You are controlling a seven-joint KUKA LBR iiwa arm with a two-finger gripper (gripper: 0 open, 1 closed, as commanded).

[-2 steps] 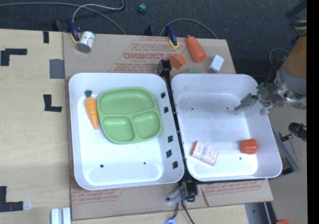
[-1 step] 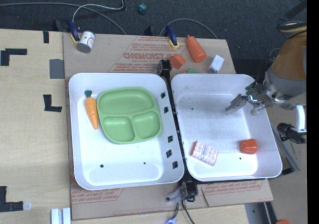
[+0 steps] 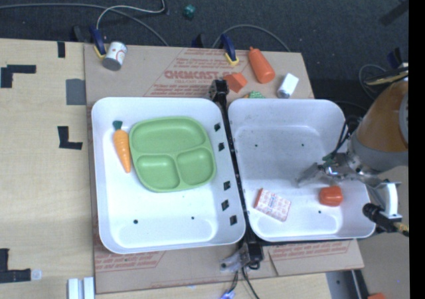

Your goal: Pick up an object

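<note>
A small red object [image 3: 331,195] – perhaps a toy tomato, though it cannot be named for certain – is lying in the right bin [image 3: 285,110], at the lower right of the frame, on the bin floor. It is being judged as light and stiff, with a smooth, rounded skin which may be slipping between metal fingers; it should probably be taken across its widest part, from above. The hand [image 3: 317,173] is being held just above and to the left of it in the picture, near but apparently not touching. Its fingers seem to be spread in a narrow fork pointing left – nothing is being seen between them. A flat patterned packet [image 3: 272,204] is lying further left in the same bin, well apart from the hand, and is being judged thin and hard to lift.
</note>
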